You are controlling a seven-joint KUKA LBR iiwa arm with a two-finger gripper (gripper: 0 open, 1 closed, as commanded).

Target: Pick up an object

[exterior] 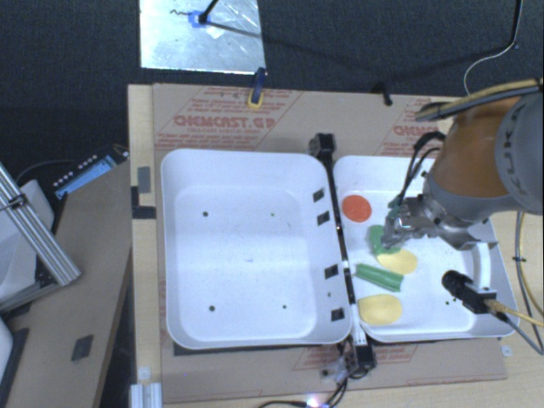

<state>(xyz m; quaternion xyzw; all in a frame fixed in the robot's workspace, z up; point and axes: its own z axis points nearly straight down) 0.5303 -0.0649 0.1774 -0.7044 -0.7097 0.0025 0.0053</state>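
Now you have the gripper low in the right bin, near its left wall, sitting over a green object; you cannot tell whether anything is gripped. Just beside it lies a pale yellow piece, with 1 orange disc toward the far-left corner. A green strip and a yellow blob lie toward the near-left corner. The left bin stands alongside.
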